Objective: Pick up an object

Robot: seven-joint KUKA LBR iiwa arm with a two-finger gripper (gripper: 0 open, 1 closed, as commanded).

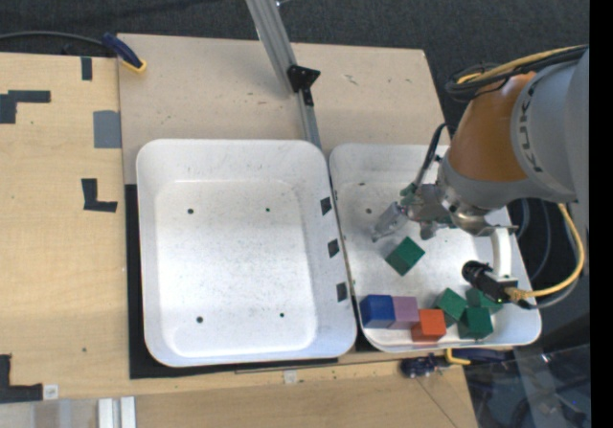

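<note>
The gripper (395, 222) hangs over the right bin (369, 168), fingers apparently spread and holding nothing, though the view is poor. The green block (405, 256) lies loose just below-right of the fingertips.

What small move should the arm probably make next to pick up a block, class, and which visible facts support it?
Probably a short shift toward the lone green block, then a descent. The gripper hovers just up-left of it in the right bin, with nothing between its fingers, and that block lies apart from the cluster along the bin's near edge.
</note>
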